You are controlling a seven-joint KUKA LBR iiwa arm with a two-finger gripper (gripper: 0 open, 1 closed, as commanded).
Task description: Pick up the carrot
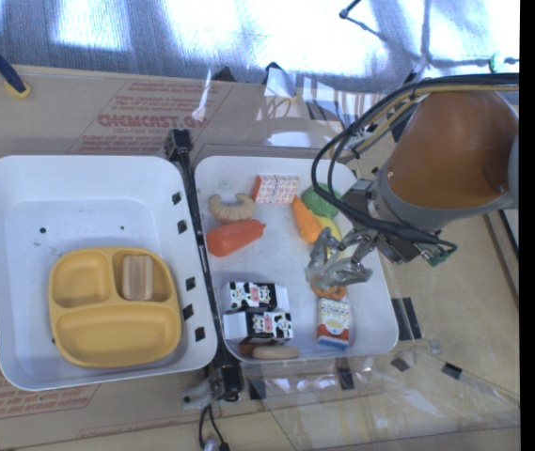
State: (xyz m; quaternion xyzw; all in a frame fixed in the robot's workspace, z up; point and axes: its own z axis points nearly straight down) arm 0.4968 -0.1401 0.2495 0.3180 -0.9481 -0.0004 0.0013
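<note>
Carrot (306, 219): short orange root with a green top, lying loose in the right bin (380, 299) near its upper right, just beside a yellow piece.
Pincer (335, 269): hangs just below the carrot, over the bin floor; grasping nothing visible, spread impossible to tell.
Placement: likely poised this close for a descent.
Neighbours: red pepper (234, 237), milk cartons (258, 310).
</note>
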